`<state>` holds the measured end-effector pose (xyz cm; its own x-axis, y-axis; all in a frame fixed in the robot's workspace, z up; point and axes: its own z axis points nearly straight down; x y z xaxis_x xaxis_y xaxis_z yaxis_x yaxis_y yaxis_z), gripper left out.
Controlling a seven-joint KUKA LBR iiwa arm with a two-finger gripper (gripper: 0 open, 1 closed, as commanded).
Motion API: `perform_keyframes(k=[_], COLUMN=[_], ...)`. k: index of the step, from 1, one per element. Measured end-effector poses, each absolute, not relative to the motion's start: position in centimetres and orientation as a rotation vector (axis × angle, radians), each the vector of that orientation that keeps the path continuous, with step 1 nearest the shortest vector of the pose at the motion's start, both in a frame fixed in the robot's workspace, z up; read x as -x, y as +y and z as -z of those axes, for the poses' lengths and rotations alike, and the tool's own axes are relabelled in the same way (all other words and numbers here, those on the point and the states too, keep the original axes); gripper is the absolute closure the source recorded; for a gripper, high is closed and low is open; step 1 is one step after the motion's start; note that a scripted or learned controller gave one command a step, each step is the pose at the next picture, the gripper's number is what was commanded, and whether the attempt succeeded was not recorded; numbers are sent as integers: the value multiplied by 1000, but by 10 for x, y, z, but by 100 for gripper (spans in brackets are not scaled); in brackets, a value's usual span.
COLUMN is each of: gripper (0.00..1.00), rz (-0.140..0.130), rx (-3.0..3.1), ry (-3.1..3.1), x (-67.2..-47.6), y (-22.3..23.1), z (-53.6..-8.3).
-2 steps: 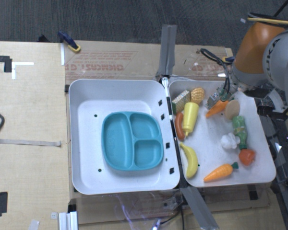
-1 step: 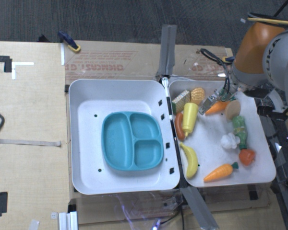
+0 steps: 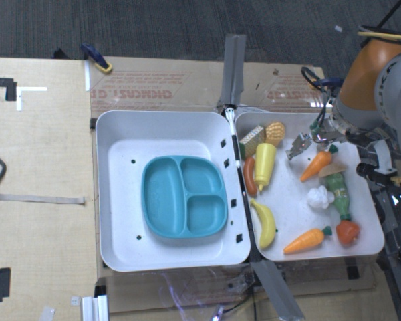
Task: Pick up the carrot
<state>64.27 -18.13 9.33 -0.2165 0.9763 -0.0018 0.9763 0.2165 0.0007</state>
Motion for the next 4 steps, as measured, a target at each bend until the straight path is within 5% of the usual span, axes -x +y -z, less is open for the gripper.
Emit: perform_keyframes(k=[1, 2, 4], gripper=[0, 0, 0], rz=[0, -19, 0], rx=[-1955, -2284, -2453], ry=[2458, 2162, 1965], x=[-581, -583, -524], y=[-199, -212, -181], z=[-93, -94, -92])
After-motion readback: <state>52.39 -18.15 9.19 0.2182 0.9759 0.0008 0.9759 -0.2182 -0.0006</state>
